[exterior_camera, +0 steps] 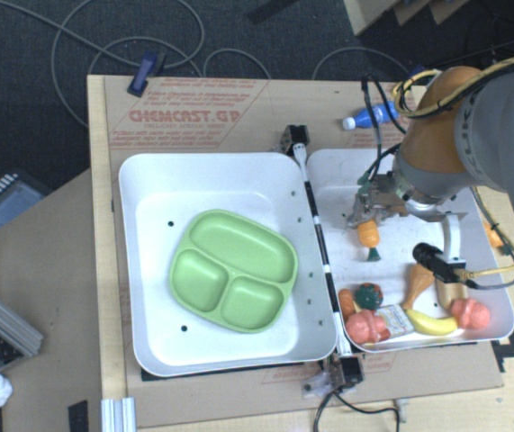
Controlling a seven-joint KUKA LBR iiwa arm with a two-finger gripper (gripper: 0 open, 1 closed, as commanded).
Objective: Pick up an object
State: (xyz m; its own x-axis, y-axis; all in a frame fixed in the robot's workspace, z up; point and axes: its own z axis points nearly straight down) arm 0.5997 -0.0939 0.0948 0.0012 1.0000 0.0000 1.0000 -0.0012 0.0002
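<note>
Gripper [371, 212] low in right bin [329, 165], fingers closed on orange carrot toy [368, 235] hanging just beneath. Near the front wall: tomato [366, 296], banana [432, 323], pink pieces [367, 328], cone [419, 282]. In left bin [139, 178], a green divided tray [232, 269]. Reaching in from the right, wrist bent down
</note>
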